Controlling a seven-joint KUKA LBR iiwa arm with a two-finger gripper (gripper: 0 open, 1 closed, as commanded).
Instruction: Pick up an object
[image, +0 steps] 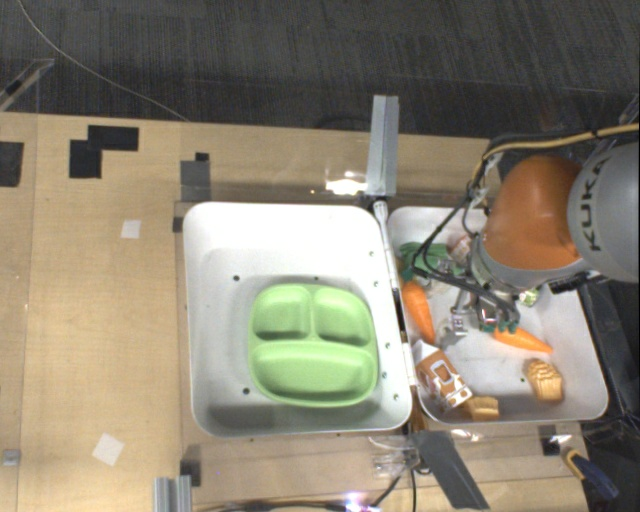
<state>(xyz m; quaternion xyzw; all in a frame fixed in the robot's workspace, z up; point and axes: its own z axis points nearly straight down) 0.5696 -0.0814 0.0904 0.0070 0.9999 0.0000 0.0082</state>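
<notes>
My gripper (476, 318) hangs low in the right bin (583, 392), under the orange wrist band. An orange carrot (417, 310) lies just to its left by the divider, and a second carrot (521, 341) lies just to its right. A brown and white pretzel-like toy (443, 379) and a small bread roll (480, 407) rest near the front. Another bread piece (543, 379) sits at the front right. A green leafy item (415, 264) shows partly behind the cables.
The left bin (215, 240) holds a green divided tray (313, 343). A metal post (383, 145) stands at the back between the bins. The arm's body and cables cover the back of the right bin.
</notes>
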